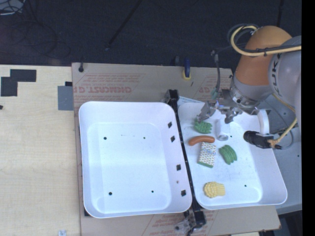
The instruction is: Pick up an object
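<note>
Right-hand bin [275, 191], nearest corner: a yellow corn cob [214, 189] lies alone, well apart from the other things. Farther in, a white patterned block [207, 154] lies tilted, with a dark green pod [228, 154] just beside it on the arm's side. Beyond the block, an orange-red sausage [201, 140] lies crosswise, near the block's far edge or touching it; which cannot be told. Just past the sausage sits a green leafy piece [202, 127], the thing closest to the gripper [217, 116]. The gripper hangs over the far end of this bin with its two fingers spread apart and nothing between them; one finger [204, 114] points down near the leafy piece, though contact cannot be judged. The sausage and block crowd the leafy piece on its near side, and the bin's dividing wall runs near it on the other. Black clips [173, 125] line the seam where this bin meets the left-hand bin [88, 156]. Both bins rest on a sheet of printed cardboard [123, 82], with a blue and yellow clamp [186, 69] at its far edge. The pale tabotop lies left of the cardboard.
</note>
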Available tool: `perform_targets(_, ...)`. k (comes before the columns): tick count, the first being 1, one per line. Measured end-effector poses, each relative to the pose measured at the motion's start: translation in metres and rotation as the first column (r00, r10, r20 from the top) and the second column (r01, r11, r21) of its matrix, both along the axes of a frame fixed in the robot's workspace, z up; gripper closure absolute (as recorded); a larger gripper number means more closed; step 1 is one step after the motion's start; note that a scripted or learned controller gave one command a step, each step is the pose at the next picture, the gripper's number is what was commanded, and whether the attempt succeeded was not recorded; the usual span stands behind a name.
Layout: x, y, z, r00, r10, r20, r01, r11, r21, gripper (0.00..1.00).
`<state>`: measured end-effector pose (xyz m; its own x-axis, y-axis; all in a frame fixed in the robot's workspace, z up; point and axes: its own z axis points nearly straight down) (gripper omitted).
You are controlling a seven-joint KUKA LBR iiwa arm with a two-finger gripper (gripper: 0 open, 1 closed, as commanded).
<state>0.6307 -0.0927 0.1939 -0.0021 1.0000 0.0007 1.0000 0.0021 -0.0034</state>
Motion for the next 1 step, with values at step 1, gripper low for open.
perform_targets(1,-0.1121,-0.0198,-0.0570,1.000,-0.006,-0.013,0.006,1.000,0.002,0.00)
